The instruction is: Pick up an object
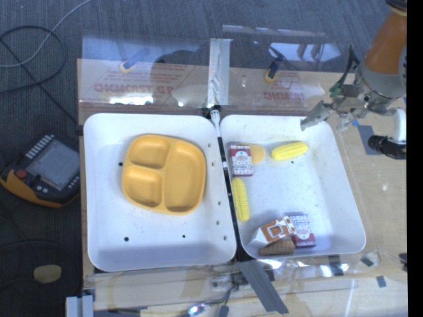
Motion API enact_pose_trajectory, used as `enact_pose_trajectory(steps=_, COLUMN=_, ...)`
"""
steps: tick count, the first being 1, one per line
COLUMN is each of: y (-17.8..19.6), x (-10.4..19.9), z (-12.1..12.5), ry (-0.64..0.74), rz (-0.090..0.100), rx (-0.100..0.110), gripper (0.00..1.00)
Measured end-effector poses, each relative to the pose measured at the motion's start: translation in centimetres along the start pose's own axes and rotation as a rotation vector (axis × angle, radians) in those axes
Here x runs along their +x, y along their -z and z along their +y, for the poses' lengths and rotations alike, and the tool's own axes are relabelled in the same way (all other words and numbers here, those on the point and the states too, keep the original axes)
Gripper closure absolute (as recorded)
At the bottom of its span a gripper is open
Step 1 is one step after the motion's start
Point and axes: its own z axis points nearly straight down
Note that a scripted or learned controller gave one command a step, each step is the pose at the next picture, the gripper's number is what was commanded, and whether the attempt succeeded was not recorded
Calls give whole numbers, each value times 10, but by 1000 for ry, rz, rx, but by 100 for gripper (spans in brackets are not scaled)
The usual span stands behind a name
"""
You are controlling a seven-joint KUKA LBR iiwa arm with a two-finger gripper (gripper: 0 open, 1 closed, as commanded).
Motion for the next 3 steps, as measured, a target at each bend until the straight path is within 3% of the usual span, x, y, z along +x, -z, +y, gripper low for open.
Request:
enact_pose_trajectory(steps=1, y=-120, x=8, z=11, ry=78, rz=11, rx=0, gripper=0)
enact_pose_trajectory(steps=2, y=-110, x=6, z=12, ry=79, rz=0, rx=-5, gripper=100)
enact_pose_trajectory(steps=3, y=-1, x=13, z=6, ry=85, rz=-3, rx=-3, gripper=100)
